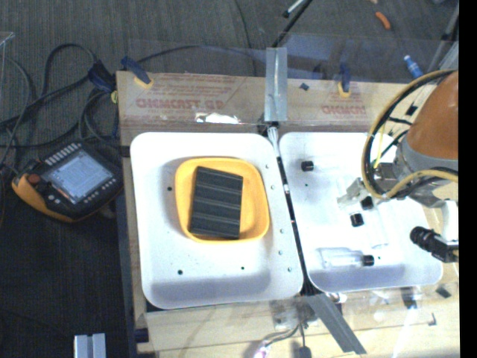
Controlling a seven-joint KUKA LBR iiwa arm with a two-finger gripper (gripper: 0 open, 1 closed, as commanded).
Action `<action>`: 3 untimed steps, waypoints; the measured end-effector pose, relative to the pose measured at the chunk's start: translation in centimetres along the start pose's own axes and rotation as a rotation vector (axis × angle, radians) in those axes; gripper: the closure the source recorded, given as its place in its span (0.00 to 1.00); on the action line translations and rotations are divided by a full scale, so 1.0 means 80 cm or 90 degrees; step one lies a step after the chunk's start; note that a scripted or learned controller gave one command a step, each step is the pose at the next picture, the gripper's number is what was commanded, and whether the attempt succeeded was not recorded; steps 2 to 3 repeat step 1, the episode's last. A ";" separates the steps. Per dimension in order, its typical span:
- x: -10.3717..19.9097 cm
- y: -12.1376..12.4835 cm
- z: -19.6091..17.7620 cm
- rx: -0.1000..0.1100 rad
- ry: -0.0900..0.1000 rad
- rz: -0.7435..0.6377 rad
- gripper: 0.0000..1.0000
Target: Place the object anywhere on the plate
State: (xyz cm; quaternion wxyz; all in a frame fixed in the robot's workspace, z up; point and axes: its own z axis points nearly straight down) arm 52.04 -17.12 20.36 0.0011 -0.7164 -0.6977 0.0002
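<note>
Down at the near edge of the right bin (417, 274) lies a small clear plastic piece with a dark tip (346, 258), glassy and hard to read against the white floor. A little further in, two small black bits (357, 218) sit near a pale angular scrap, and another black one (307, 165) rests toward the top of that bin. Over in the left bin (149, 200), the yellow plate (257, 207), a rounded square with a smooth raised rim, already carries the object: a dark ribbed block (217, 201), matte and grooved crosswise, lying flat and near the plate's middle. That looks like the placement done, so the sound play now is to keep clear and avoid nudging the block. The arm (440, 125), grey with its orange band, sits at the right of the frame above the right bin; the gripper's state cannot be told here.
</note>
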 end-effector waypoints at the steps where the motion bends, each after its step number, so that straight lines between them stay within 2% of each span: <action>1: 0.000 0.000 0.000 0.000 0.000 0.000 0.00; 3: 0.000 0.000 0.000 0.000 0.000 0.000 0.00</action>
